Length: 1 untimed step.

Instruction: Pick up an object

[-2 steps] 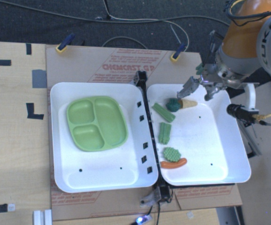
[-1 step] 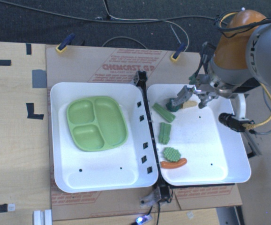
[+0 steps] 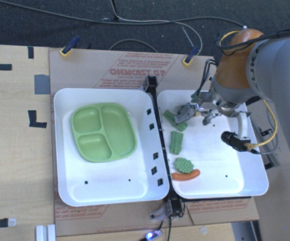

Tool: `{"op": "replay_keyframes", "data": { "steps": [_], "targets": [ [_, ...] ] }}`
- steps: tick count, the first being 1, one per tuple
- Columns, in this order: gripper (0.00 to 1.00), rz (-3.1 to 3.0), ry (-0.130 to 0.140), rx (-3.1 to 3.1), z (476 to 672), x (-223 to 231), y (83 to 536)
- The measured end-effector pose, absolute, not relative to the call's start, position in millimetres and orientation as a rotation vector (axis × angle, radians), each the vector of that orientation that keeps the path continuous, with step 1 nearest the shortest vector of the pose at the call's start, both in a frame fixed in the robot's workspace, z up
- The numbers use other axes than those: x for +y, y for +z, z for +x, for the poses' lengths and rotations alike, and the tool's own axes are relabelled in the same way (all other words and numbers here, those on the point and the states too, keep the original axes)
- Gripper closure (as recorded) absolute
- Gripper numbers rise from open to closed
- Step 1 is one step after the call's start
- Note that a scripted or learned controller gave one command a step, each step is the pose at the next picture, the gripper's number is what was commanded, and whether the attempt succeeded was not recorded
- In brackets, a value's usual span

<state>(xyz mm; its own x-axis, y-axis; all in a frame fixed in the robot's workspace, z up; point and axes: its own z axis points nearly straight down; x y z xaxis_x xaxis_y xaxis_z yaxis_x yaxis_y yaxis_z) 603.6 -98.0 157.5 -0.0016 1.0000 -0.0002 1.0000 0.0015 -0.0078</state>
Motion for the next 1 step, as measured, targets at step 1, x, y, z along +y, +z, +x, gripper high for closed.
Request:
{"op": "replay_keyframes", "data": {
  "steps": [1],
  "targets": [
    [0.0,-2.217,0.008,-2.219,597.1,-100.6,111.6]
  ]
}}
